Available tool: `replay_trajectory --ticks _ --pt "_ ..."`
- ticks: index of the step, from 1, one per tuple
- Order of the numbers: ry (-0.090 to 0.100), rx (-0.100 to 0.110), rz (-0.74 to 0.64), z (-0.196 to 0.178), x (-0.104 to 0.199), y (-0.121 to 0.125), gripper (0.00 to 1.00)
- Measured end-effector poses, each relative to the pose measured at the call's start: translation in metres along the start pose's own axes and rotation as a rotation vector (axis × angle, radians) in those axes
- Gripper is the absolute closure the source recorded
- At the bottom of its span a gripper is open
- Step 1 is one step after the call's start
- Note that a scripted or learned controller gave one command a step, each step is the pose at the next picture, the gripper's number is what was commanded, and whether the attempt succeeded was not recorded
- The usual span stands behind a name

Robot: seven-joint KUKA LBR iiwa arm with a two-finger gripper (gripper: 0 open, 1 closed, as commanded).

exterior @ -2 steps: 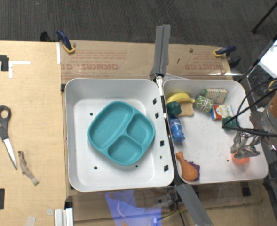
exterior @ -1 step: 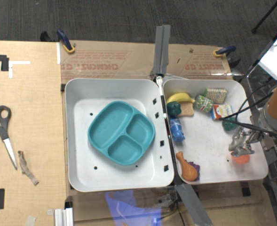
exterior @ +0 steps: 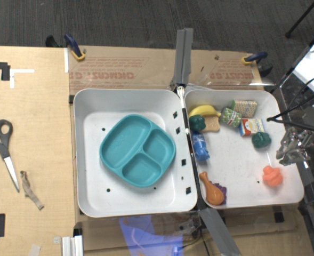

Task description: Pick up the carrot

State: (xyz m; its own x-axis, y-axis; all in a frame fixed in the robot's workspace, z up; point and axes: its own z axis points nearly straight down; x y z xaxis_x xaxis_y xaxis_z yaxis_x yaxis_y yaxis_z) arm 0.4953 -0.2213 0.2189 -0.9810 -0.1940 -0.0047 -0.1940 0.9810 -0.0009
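You find the carrot (exterior: 272, 176) lying loose near the front right corner of the right bin (exterior: 236, 199), just beside the gripper (exterior: 291, 152) poised at that bin's right rim, seemingly ready to descend, though its fingers are too blurred to tell.

Even bright overhead light, soft shadows, mild glare on white bins (exterior: 87, 159), slightly soft focus

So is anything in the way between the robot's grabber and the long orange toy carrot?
Nothing sits squarely between. The gripper hovers at the right white bin's right edge; a round orange-pink toy lies just beside the straight path to the carrot.
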Motion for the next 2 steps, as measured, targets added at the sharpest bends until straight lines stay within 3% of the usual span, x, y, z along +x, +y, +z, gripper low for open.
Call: replay_trajectory --ticks 1,2 --pt "0.001 -0.001 -0.106 0.074 -0.048 -0.009 1.0" --pt "0.0 -0.001 -0.246 -0.017 -0.013 -0.003 1.0"
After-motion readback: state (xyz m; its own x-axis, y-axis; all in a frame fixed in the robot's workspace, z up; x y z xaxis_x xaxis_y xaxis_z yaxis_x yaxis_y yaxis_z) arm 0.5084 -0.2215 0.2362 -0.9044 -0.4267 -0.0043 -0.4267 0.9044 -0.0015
